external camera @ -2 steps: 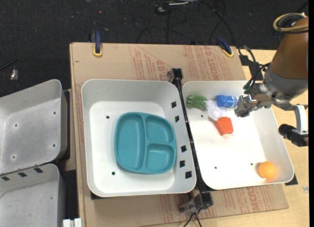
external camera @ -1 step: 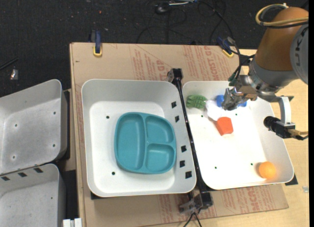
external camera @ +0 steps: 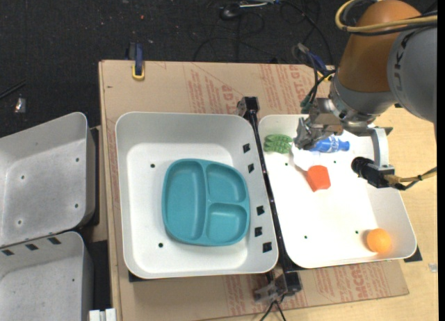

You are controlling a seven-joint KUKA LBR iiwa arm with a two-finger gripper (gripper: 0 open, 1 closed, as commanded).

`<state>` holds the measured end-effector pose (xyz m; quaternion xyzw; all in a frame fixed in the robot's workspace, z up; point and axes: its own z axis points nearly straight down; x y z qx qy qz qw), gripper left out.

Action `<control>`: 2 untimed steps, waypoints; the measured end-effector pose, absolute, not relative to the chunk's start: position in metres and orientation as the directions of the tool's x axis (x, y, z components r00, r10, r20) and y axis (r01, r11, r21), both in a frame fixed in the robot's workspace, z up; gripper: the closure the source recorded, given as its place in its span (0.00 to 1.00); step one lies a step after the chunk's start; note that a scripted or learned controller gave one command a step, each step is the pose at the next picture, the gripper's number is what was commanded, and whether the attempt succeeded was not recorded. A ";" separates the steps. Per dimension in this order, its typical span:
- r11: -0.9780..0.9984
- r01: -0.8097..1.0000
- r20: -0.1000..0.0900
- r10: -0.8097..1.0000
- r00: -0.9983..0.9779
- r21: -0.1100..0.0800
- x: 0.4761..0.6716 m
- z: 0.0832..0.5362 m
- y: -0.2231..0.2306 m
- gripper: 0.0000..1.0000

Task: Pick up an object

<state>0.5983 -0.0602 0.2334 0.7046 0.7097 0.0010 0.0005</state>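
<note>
Arm reaches in from the right, wrist bent down over the right bin. Tool sits low beside a blue object. Its state cannot be told.

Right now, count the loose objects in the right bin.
4: green object at the far left corner, blue object under the tool, orange block mid-bin, orange ball near right corner. The arm may hide more.

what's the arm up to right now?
The arm is reaching into the right bin from the right, gripper down at the far end, right beside a blue object. Nothing is visibly held. A green item lies to the left of the gripper, a red block sits nearer mid-bin, and an orange ball is in the near right corner. The left bin holds a teal tray.
</note>
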 end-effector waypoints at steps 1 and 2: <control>0.008 1.000 0.001 1.000 -0.008 0.001 0.612 0.223 -0.010 1.00; 0.008 1.000 0.002 1.000 -0.008 0.004 0.641 0.231 0.046 1.00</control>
